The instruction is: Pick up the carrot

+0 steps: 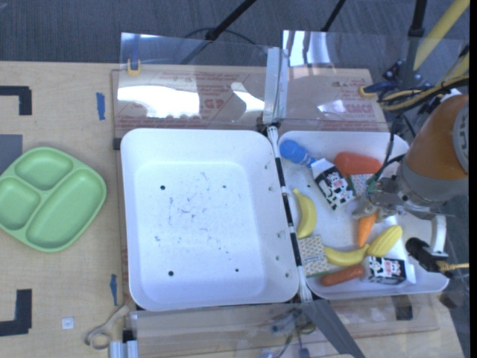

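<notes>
The carrot (364, 229) is a small orange piece lying in the right bin (328, 293), tilted, between a cow-patterned carton and a yellow fruit. My gripper (375, 200) hangs just above the carrot's upper end, reaching in from the right under the arm's orange band (445, 149). The wrist hides the gripper's tip and the carrot's top, and I cannot see whether the two touch.
Around the carrot lie a cow-patterned carton (333, 185), a red-orange piece (358, 162), a blue piece (294, 153), two bananas (305, 212) (346, 256), a yellow fruit (386, 239), a red sausage (343, 276) and a second carton (387, 269). The left bin (201, 222) adjoins; a green divided plate (48, 198) sits far left.
</notes>
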Controlling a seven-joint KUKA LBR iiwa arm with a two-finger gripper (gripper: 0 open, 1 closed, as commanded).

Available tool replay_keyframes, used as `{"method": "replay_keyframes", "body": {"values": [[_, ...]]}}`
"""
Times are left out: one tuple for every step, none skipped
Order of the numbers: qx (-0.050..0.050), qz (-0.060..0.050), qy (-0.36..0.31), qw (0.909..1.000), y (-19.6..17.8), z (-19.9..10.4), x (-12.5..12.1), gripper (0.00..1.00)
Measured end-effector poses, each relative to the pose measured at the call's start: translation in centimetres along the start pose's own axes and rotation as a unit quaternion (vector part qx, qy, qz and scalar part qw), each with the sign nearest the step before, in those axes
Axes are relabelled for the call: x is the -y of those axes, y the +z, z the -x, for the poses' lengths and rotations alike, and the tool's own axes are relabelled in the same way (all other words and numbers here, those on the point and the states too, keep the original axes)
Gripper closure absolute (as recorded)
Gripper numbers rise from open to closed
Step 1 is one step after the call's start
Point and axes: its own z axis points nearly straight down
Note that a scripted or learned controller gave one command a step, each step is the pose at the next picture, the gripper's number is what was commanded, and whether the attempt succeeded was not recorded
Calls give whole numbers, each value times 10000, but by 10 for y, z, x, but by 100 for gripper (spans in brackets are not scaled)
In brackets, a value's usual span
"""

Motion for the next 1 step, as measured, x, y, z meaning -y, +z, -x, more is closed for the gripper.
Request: {"method": "replay_keyframes", "body": {"values": [[-1, -50, 9, 10000, -87, -106, 47, 100]]}}
